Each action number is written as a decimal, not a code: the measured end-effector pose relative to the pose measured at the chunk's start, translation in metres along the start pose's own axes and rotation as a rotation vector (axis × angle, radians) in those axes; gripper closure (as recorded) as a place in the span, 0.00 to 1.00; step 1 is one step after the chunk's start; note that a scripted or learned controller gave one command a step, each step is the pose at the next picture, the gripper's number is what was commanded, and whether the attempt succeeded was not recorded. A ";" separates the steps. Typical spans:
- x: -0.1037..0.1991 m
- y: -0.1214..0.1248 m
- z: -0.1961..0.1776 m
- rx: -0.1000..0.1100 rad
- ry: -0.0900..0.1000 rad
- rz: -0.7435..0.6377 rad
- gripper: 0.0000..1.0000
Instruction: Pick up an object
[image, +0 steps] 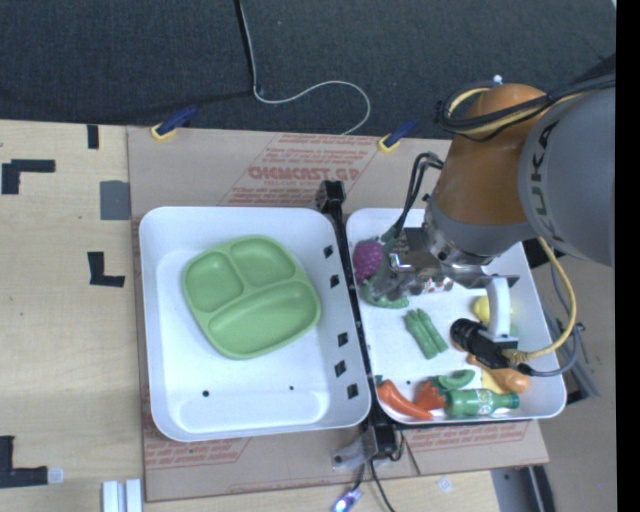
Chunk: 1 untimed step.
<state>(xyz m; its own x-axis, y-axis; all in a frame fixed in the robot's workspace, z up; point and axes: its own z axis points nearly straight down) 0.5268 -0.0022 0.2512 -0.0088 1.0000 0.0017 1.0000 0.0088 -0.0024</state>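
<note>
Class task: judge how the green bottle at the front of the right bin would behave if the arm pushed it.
The green bottle lies on its side, so it would probably roll. It looks like smooth plastic, likely light and slippery. Toys crowd it, so a push may jostle them.

I get even, fairly bright overhead light, and the picture is soft throughout. The white bins (165, 300) left of the gripper (400, 285) look slightly washed out, with faint shadows. Small items below the gripper blur together, and the dark background above loses detail.
</note>
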 end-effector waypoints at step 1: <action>0.068 0.018 -0.029 -0.004 0.000 -0.001 1.00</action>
<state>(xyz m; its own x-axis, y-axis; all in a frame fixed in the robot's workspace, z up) 0.5440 0.0659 0.2801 -0.0096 1.0000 0.0018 1.0000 0.0096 0.0014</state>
